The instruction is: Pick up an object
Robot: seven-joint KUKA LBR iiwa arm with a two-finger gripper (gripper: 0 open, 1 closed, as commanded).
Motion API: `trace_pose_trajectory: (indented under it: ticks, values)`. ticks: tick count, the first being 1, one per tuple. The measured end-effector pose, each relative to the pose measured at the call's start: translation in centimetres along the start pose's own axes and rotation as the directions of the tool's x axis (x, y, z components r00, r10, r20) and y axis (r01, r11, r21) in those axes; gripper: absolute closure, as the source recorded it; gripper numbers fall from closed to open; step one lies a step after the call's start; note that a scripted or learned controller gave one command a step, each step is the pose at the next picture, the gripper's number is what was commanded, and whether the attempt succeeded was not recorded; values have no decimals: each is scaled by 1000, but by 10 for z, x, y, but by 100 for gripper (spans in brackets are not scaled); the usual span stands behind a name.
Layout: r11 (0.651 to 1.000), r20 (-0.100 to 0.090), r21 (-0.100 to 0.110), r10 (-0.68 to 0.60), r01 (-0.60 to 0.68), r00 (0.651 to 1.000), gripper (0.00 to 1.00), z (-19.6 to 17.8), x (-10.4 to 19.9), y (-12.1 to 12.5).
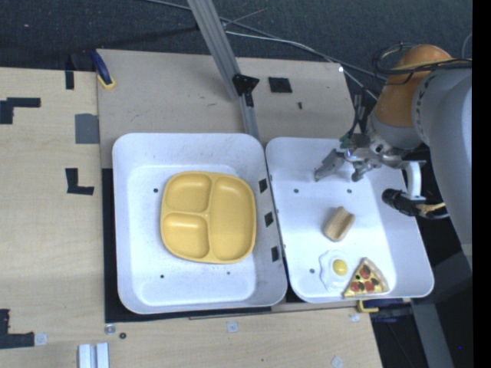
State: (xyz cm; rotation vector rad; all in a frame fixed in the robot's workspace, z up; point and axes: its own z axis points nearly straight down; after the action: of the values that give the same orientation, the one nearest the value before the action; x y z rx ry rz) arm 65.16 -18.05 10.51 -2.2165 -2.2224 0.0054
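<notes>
Gripper (342, 167) hovers with jaws spread and empty over the right bin (295, 205); the bread roll (338, 223) lies below it, apart, so closing here risks grabbing air

A tan bread roll (338, 224) lies tilted mid-way in the right bin (295, 205). Nearer that bin's front edge, a fried egg (335, 270) touches a pizza slice (366, 279) just right of it.
</notes>
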Motion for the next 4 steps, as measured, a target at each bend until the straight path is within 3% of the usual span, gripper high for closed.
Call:
trace_pose_trajectory:
  ticks: [1, 2, 4]
  values:
    - [1000, 2, -4, 0, 0, 1000, 0, 20, 1, 1]
    - [1000, 6, -10, -2, 2, 1000, 100, 7, 0, 2]
    - [1000, 1, -8, 1, -1, 1000, 100, -82, 1, 13]
